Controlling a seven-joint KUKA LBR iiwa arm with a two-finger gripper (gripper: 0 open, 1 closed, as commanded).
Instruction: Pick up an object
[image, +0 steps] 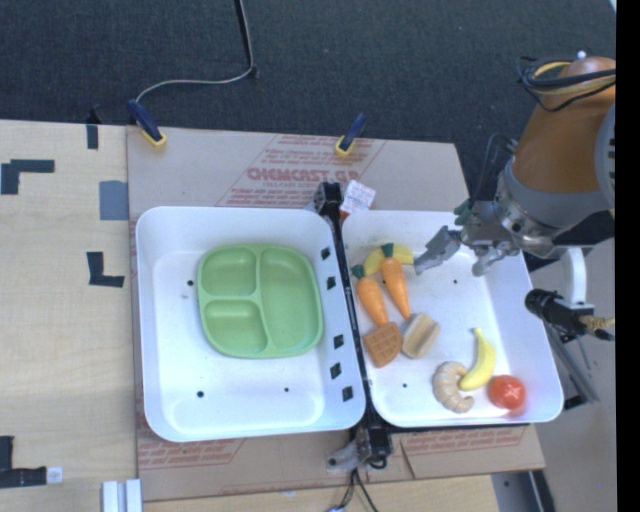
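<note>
White plastic makes up both shallow bins, which sit side by side on a sheet of printed brown cardboard (290, 175) held to the bench by two yellow-and-blue clamps (147, 125) at its far edge. The left bin (165, 330) holds a pale green divided tray (260, 300) with three compartments, lying flat toward the middle of the bin. A black divider strip (342, 300) runs where the two bins meet.

The right bin (520, 405) carries the toy food. Near its far left corner lies a small yellow piece (382, 258), with two orange carrots (385, 292) side by side just in front of it, touching or nearly so. In front of the carrots sit a brown waffle-like piece (382, 345) and, just beside it to the right, a tan bread roll (419, 335). Toward the near right corner a beige curled piece (452, 386) lies against a yellow banana (481, 360), and a red tomato (507, 392) rests just to the right of them.

The gripper (462, 255) hangs over the far part of the right bin, to the right of the carrots, its two grey fingers (433, 251) spread wide apart with nothing between them. Above it rises the grey arm with its orange band (560, 130).
</note>
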